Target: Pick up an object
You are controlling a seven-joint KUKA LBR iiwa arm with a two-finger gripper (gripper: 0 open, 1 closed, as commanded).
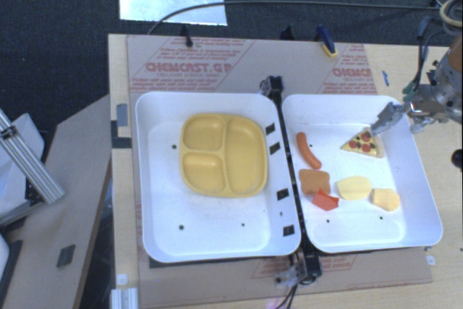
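Note:
The right bin [416, 228] holds a pizza slice [363, 145], an orange-red sausage [308, 150], a brown toast piece [315, 180], a small red wedge [325, 200], a pale yellow round piece [354, 188] and a yellow chunk [385, 199]. My gripper [385, 117] reaches in from the right, above the bin's far right part, with its grey tip just up and right of the pizza slice. Nothing shows between its fingers.
The left bin [163, 228] holds a yellow divided plate [223, 154]. A black clamp strip [283, 163] runs between the two bins. Cardboard [217, 65] lies under the bins, with a blue clip [327, 41] at its far edge. An aluminium frame [29, 163] stands at the left.

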